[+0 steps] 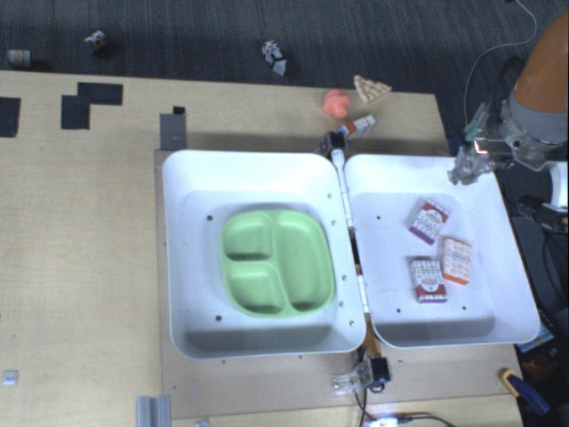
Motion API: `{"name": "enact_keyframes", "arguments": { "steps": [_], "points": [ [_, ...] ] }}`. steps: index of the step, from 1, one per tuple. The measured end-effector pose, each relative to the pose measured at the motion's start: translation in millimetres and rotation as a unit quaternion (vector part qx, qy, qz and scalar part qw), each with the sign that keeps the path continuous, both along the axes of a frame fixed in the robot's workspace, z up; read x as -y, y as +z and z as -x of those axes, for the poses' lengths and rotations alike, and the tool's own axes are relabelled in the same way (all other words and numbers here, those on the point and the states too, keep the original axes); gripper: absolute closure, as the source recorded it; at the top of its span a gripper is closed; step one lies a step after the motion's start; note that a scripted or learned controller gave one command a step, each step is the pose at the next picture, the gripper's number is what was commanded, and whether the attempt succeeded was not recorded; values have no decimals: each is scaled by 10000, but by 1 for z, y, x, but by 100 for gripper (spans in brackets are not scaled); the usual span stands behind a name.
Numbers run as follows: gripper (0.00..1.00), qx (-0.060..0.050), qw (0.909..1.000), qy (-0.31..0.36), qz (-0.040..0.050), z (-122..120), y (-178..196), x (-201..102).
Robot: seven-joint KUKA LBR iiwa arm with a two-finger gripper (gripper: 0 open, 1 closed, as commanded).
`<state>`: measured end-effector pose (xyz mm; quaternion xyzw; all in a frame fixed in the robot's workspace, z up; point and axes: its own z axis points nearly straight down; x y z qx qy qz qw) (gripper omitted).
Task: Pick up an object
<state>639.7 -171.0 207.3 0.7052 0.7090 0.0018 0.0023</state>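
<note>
Overhead, gripper [466, 169] at right bin's [507, 238] far rim, grip state unclear, three packets [428, 221] inside.

Two white bins sit side by side on the wooden bench. The left bin [182, 238] has a light green divided plate [277, 261] in it, three compartments, sitting pretty much in the middle. The right bin [391, 238] holds three small packets: a purple-ish one [428, 221] toward the back, a red and white one [429, 279] nearer the front, and an orange and white one [457, 261] just beside that, touching or nearly so.

The arm comes in from the right, orange band up top, and the gripper [464, 169] hangs over the back right corner of the right bin, well apart from the packets. Behind the bins there's a pink ball [336, 103] and a pizza slice toy [372, 89] near the bench edge.
</note>
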Motion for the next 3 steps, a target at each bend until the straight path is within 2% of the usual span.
{"name": "enact_keyframes", "arguments": {
  "steps": [1, 2, 3],
  "points": [
    [0, -6, 10000, 0, 0, 0, 0, 0],
    [0, 27, 10000, -8, 8, 85, -111, -21],
    [100, 66, 10000, -5, 35, 83, -99, -19]
  ]
}}
